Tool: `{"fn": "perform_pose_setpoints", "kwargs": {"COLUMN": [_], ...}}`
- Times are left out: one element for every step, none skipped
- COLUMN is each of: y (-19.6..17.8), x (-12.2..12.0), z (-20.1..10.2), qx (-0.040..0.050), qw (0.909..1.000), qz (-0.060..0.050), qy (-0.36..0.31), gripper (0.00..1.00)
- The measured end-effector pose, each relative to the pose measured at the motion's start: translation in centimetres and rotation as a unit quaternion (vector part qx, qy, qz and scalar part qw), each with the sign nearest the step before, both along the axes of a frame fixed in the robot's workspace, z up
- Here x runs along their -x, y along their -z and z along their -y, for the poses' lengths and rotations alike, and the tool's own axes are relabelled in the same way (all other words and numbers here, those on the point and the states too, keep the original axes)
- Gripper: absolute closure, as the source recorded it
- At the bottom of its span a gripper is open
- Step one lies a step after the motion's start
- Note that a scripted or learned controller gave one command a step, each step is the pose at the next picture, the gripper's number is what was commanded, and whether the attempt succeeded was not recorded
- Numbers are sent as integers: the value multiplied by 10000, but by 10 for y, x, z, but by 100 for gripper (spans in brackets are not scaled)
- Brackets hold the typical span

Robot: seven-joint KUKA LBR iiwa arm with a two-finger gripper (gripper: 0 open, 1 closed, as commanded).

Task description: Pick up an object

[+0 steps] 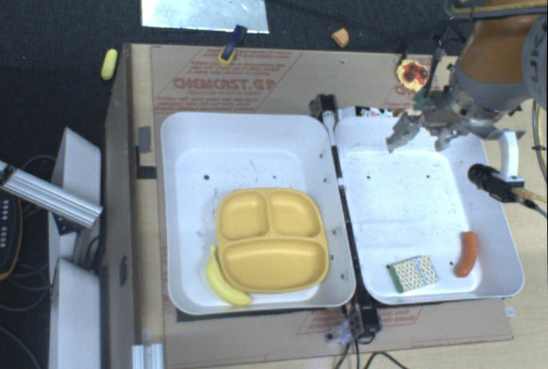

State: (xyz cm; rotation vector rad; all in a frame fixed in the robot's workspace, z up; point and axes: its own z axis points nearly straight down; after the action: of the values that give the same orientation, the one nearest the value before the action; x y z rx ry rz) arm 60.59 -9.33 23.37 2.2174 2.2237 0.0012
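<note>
My gripper [422,136] hangs over the far edge of the right bin [402,205], its two fingers spread apart with nothing between them. An orange sausage [465,254] lies near the right bin's front right corner. A small green patterned packet [413,273] rests at that bin's front edge. In the left bin [184,187] sits a yellow divided plate [272,239], and a yellow banana [221,280] lies against its front left side.
A small red and yellow object [412,73] sits on the cardboard behind the right bin. A blue and yellow clip [231,44] lies behind the left bin. A black fitting [490,179] sticks in over the right bin's right wall.
</note>
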Motion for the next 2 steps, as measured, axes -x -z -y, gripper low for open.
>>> {"fn": "perform_pose_setpoints", "kwargs": {"y": [117, 149], "x": [10, -62], "z": [38, 3], "qx": [-1, -5], "qw": [10000, 10000], "qz": [-15, 5], "qy": [12, -6], "gripper": [0, 0]}}
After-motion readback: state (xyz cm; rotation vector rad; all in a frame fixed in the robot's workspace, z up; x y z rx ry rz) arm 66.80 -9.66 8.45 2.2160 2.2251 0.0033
